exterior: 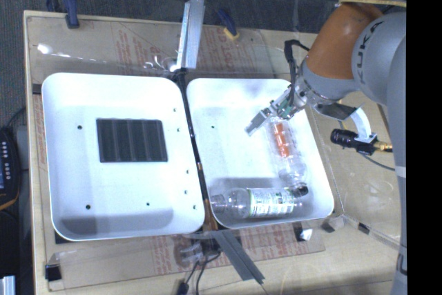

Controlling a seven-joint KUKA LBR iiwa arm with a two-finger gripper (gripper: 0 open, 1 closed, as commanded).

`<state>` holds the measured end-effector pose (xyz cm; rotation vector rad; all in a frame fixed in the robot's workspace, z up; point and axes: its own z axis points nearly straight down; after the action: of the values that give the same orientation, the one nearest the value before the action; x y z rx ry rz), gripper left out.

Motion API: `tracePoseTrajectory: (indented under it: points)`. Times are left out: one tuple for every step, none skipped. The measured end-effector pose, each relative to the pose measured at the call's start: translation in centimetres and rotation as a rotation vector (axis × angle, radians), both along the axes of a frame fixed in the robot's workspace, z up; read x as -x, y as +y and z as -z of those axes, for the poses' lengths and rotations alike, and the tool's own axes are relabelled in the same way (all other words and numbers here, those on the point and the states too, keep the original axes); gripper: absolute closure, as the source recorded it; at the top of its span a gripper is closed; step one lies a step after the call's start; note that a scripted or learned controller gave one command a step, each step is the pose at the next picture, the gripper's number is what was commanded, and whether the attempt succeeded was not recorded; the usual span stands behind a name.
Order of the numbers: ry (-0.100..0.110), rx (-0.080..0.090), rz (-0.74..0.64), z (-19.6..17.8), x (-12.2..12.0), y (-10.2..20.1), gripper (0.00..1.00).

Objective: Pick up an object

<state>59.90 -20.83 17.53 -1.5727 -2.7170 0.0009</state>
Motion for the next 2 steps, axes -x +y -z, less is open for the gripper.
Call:
tracePoseTrajectory:
  points:
    - [0.002,-0.001,-0.037,-0.9,0.7,0.0,0.0]
    - [-0.002,0.001,-0.076,0.4,-0.3,0.1,0.0]
